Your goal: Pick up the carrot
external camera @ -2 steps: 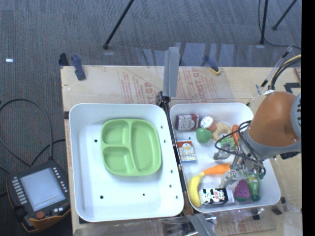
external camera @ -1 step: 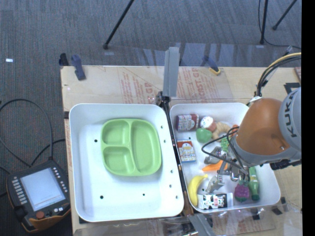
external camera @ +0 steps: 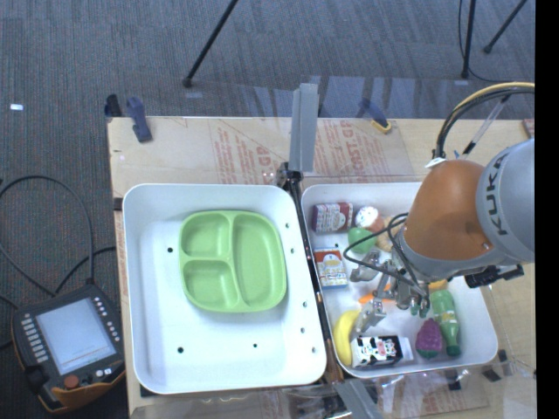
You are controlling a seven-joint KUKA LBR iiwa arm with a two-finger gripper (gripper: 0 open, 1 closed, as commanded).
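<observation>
- The carrot (external camera: 370, 299) shows as a small orange sliver in the right bin (external camera: 486, 317), near the bin's middle, mostly hidden under the arm's wrist hardware.
- The pincer (external camera: 389, 301) hangs low over that same spot, just beside or touching the carrot; which one I cannot tell, and I cannot tell how it is set.
- Nothing can be made out between its tips, so no hold on the carrot is visible.
- Right bin, near the carrot: a banana (external camera: 345, 335) lies just below and to the left, against the bin's left wall.
- A black-and-white carton (external camera: 377, 350) lies beside the banana at the front edge.
- A purple fruit (external camera: 428, 338) and a green bottle (external camera: 445, 317) sit to the right of the carton, close together.
- A small red-and-white box (external camera: 331, 267) lies left of the pincer, along the left wall.
- At the back of the bin a dark red can (external camera: 331, 217) lies on its side, with a white egg-like item (external camera: 367, 216) next to it and a green item (external camera: 360, 238) just in front.
- The arm (external camera: 454, 212), orange and grey, covers the bin's right half.
- Left bin (external camera: 148, 321): it holds a green divided plate (external camera: 234, 260) with three compartments, set near the middle.
- Both bins rest side by side on the bench (external camera: 210, 147).
- A pendant (external camera: 65, 343) with a screen lies on the floor, left of the bench.
</observation>
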